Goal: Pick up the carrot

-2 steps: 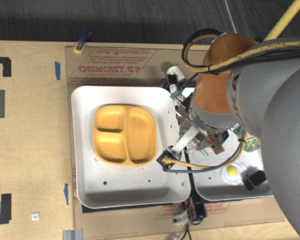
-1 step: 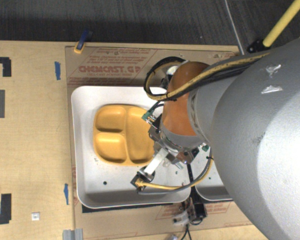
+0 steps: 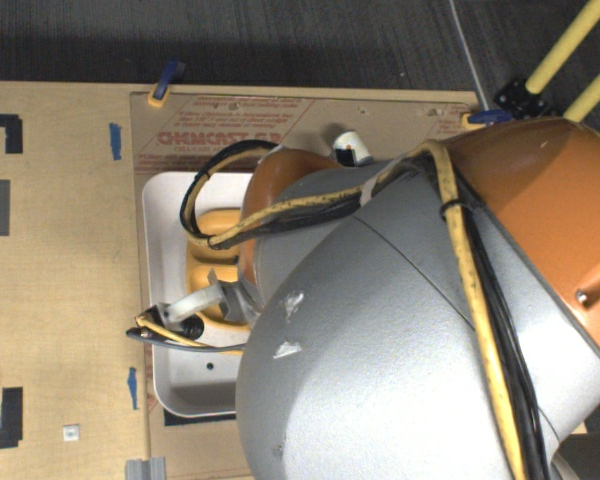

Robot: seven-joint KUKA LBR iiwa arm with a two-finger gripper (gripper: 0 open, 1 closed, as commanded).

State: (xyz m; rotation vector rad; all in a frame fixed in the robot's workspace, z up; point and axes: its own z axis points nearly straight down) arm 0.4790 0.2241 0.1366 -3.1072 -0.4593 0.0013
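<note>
Red print on the cardboard sheet [image 3: 230,128] behind the white bin [image 3: 165,268] is too blurred for you to read. The arm [image 3: 400,328] is leaning over that bin; you cannot tell the hand's state or locate the carrot.

The big grey arm [image 3: 400,338] is reaching in from the right, its orange-banded wrist [image 3: 280,183] pointing down.

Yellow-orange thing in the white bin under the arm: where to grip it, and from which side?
The arm hides most of the yellow-orange thing. The part showing looks elongated, lying flat in the bin, so probably pinch across its narrow width from straight above; the bin walls hinder side approaches.
</note>
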